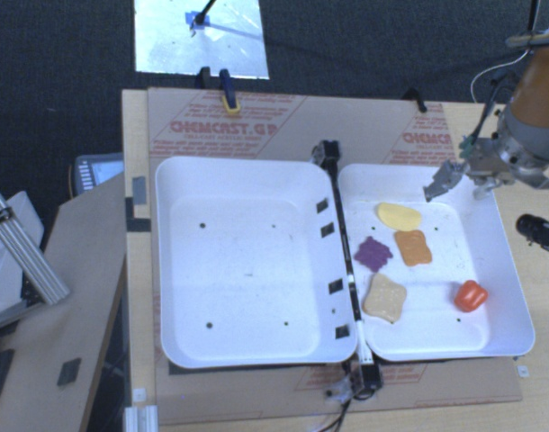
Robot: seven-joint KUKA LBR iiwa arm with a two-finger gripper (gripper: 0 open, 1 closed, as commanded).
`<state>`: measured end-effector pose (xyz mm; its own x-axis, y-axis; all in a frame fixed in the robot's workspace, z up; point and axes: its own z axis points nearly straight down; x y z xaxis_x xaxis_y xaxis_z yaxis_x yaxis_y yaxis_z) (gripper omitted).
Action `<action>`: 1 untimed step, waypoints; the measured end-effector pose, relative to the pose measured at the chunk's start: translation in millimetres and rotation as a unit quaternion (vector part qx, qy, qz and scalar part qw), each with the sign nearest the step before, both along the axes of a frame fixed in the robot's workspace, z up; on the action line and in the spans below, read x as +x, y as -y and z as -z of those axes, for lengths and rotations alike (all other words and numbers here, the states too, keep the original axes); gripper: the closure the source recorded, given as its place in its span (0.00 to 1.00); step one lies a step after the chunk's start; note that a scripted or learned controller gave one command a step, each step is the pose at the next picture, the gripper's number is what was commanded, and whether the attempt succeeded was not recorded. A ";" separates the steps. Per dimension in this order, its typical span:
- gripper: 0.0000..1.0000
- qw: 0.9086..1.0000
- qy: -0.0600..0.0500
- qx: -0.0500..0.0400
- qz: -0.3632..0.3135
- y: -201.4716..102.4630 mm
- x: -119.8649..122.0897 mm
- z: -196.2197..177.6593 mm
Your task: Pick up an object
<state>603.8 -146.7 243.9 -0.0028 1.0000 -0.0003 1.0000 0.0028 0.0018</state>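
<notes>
1. While choosing what to lift, look to the right-hand shallow white plastic bin [504,241], set edge to edge with the left-hand shallow white plastic bin [247,259]. Holds five small toy-food pieces, any one a fair target.
2. Close to the far edge of the right-hand bin: flat yellow oval piece [398,214]. Just nearer than that: flat orange squarish piece [413,247], and beside it, toward the edge shared with the other bin, flat purple jagged-edged piece [373,253]. Toward the near edge: tan bread-slice-shaped piece [384,297]. Toward the near right corner, well apart from the rest: rounded red-orange vegetable-shaped piece [470,295].
3. Pincer [461,183] poised over the far right corner of the right-hand bin, seemingly released, with nothing between its fingers; not touching any piece.
4. Judged by looks: all five light, likely plastic or foam, not fragile, and possibly slick against the smooth bin floor.
5. Expect trouble with the four flat pieces: little height to close on, so likely to slide or stay put unless taken across a narrow width, right down at the bin floor.
6. Favour the red-orange vegetable-shaped piece: more height, free space all round. Take hold across its widest middle, low enough not to squeeze it out upward.
7. Otherwise try the yellow oval, nearest the pincer, gripped across its short axis.
</notes>
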 end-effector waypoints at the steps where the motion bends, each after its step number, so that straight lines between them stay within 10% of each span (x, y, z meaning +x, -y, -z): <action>1: 0.00 1.000 -0.003 0.001 0.001 -17.0 -21.6 78.9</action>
<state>582.2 -129.7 165.0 -0.0009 1.0000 0.0019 1.0000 0.0009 -0.0049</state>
